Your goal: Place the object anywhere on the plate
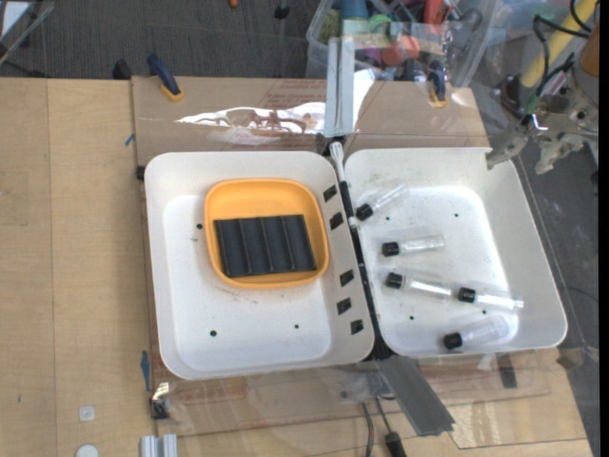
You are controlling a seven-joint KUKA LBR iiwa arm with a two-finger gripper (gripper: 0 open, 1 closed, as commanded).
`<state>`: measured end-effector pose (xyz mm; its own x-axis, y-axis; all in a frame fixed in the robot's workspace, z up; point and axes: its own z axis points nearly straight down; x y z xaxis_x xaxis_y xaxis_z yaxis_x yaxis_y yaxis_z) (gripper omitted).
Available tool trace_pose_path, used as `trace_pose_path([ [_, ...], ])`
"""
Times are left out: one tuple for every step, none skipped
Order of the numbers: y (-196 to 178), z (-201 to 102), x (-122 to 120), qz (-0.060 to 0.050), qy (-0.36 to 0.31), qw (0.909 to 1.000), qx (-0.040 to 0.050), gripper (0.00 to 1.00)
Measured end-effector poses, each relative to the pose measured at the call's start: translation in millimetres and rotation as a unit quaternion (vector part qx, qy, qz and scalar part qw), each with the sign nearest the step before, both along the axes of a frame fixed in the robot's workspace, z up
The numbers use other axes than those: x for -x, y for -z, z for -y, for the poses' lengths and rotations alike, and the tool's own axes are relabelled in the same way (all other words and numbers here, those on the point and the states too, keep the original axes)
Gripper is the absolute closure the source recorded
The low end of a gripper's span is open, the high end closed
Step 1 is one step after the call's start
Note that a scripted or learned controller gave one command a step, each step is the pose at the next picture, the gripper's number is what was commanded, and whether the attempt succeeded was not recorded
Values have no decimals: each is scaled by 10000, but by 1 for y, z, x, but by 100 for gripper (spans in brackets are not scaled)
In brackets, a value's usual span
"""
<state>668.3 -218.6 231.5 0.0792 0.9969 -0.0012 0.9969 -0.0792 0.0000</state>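
Here, an orange plate with a ribbed black insert sits in the left bin; capped clear tubes lie in the right bin.

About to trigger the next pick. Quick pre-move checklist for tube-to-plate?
1. Plate in left bin, flat: ok.
2. Landing spot on plate: not ok for bare plate, a black ribbed insert covers most of it.
3. Targets available: ok, several clear black-capped tubes in right bin, such as the tube lying alone near the middle.
4. Long tube touches the next one end to end: not ok for a clean single pick.
5. Gripper position: ok, beyond the right bin's far corner, clear of the tubes.
6. Gripper open: cannot tell.
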Motion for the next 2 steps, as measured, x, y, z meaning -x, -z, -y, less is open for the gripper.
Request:
trace_pose_path([
  [-6, -2, 3, -7, -131, 9999, 0, 0],
  [-6, -3, 0, -4, 0, 10000, -1, 0],
])
